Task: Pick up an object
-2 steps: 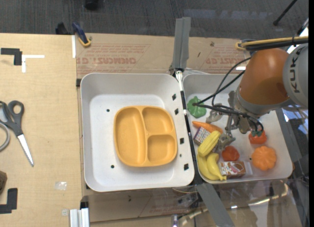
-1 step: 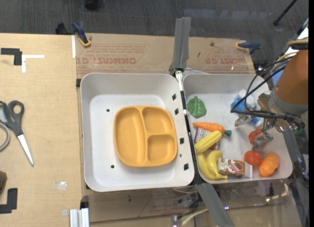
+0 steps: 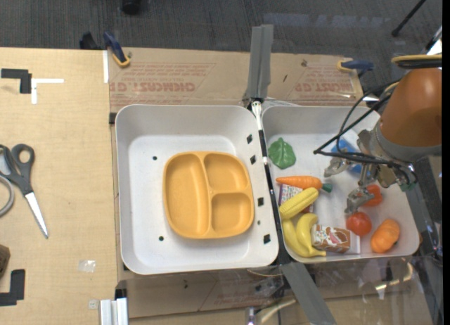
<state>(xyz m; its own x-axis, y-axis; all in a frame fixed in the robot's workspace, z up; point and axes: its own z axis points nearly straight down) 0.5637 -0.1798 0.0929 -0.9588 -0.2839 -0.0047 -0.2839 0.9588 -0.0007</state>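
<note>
The tomato (image 3: 358, 223) lies in the right bin (image 3: 408, 246), touching an orange fruit (image 3: 384, 236) and close to bananas (image 3: 301, 221). The end effector (image 3: 360, 191) hangs just above it, jaws spread, holding nothing. A straight descent centred on the tomato seems advisable. The left bin (image 3: 133, 176) carries a yellow divided tray (image 3: 209, 195); scissors (image 3: 27, 183) rest on the table (image 3: 56, 246).

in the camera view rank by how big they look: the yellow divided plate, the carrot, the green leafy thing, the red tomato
1. yellow divided plate, by far the largest
2. carrot, long and thin
3. green leafy thing, close to the carrot in area, so that order is unsure
4. red tomato, smallest
</note>
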